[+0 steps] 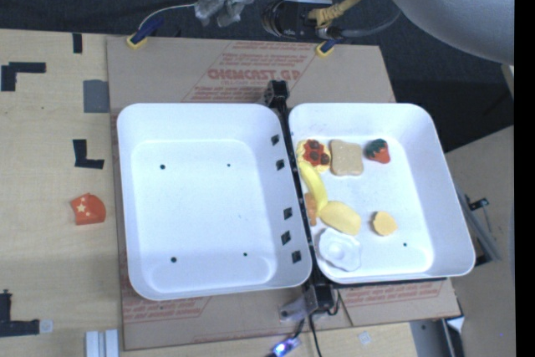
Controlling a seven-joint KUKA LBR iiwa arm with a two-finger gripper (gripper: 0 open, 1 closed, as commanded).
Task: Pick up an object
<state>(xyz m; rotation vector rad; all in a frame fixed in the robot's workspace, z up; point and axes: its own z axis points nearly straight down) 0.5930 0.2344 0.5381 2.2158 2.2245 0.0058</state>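
we're parked up top, jaws (224,0) — can't tell if spread | toy food (338,217) sits well below-right, in right bin (418,125)

The right bin (418,138) holds a cluster of toy foods on its left half. At the far end lie a red-and-dark piece (315,151), a tan bread slice (346,158) and a small red-and-green item (379,150), perhaps a strawberry. A yellow banana (313,181) runs along the left wall, with a yellow lemon-like lump (341,217), a small orange-yellow piece (384,223) and a white object (339,250) nearer
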